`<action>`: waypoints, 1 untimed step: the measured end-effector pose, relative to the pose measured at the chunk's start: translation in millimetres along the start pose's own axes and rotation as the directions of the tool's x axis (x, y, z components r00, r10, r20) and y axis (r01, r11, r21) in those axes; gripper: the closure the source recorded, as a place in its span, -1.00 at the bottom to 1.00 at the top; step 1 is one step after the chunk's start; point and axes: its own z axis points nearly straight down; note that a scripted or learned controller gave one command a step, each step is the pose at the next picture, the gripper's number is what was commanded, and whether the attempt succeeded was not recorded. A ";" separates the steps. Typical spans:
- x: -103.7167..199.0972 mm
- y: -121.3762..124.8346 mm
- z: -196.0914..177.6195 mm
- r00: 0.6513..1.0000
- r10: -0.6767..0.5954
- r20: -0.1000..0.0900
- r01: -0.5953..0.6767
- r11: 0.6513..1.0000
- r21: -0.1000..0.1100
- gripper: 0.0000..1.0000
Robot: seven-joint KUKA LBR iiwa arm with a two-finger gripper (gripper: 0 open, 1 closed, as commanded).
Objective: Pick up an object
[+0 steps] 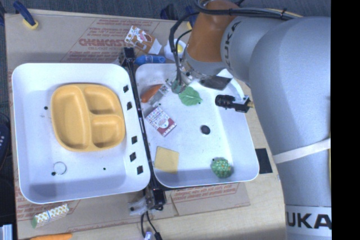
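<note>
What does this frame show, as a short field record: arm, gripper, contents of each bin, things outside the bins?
arm: grey KUKA arm reaching in from the right over the right bin
gripper: gripper low near the right bin's far-left corner; finger state unclear
left bin: yellow divided tray
right bin: green leaf-like piece, orange item, red-and-white packet, yellow flat square, green bumpy ball, small dark disc
outside bins: small printed carton behind them

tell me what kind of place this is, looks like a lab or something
Most likely a robotics lab bench set up for pick-and-place trials: a grey industrial arm reaches over two white bins, which hold toy-like items such as a yellow divided tray and a green leaf.
</note>
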 end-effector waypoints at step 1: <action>75.5 53.7 -101.4 0.984 -0.180 0.006 0.180 0.984 -0.004 -1.00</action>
